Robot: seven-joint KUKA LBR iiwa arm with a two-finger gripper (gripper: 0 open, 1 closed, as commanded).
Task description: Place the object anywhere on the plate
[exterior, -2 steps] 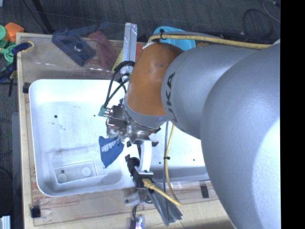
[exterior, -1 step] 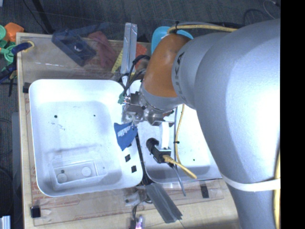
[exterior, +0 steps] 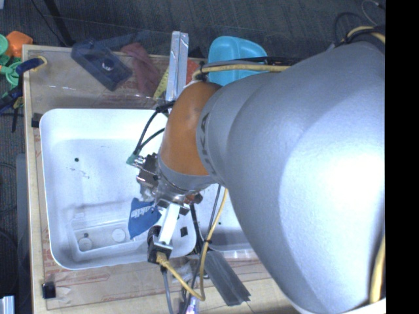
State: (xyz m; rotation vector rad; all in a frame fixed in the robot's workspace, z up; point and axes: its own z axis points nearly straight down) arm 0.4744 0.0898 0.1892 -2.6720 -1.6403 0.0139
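- Well, at the far left, off the bench, a cluster of orange and green things (exterior: pixel 9 57) is lying on the dark floor
- The left white bin (exterior: pixel 59 175) is sitting on the bench, and it is taking up most of the left half of the view
- A small dark speck (exterior: pixel 76 160) is showing on the bin's floor, towards the far left corner
- A clear moulded tray (exterior: pixel 98 231) with two round dimples is lying flat at the near end of that bin
- Behind the bin, a dark blue-grey block (exterior: pixel 101 64) is resting on the bench
- The blue packet (exterior: pixel 141 218), bearing white lettering, is lying in the left bin just to the right of the clear tray, with its upper edge running under the gripper
- A reddish-brown thing (exterior: pixel 141 64) is lying beside the dark block, behind the bin
- The gripper (exterior: pixel 152 198) is hanging low over the right part of the left bin, right above the blue packet; whether it is spread, closed or pinching the packet cannot be told, since the wrist is hiding it
- A metal strip (exterior: pixel 179 57) is standing upright behind the bin
- The orange band (exterior: pixel 183 136) is sitting directly above the wrist
- A light blue thing (exterior: pixel 236 51) is peeking out behind the arm
- The grey arm (exterior: pixel 294 175) is covering the right half of the view
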